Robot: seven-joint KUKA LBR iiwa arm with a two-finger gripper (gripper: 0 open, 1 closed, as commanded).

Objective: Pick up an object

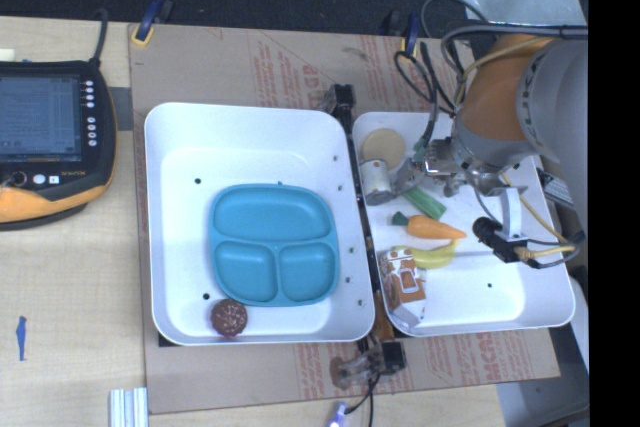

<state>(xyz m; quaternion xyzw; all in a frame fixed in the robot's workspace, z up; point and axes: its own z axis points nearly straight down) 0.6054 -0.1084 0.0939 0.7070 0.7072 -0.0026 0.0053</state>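
Gripper (425, 165) low in right bin (520, 310), finger state impossible to tell, just above green piece (426, 202), carrot (435, 229), banana (436, 257) nearby

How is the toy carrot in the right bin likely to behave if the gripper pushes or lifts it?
The carrot looks rounded and tapered, so a push would probably roll it in a curve. Its smooth, plastic-looking surface may slip between fingers. It lies touching the yellow banana, which would likely shift along with it. It seems small and probably light.
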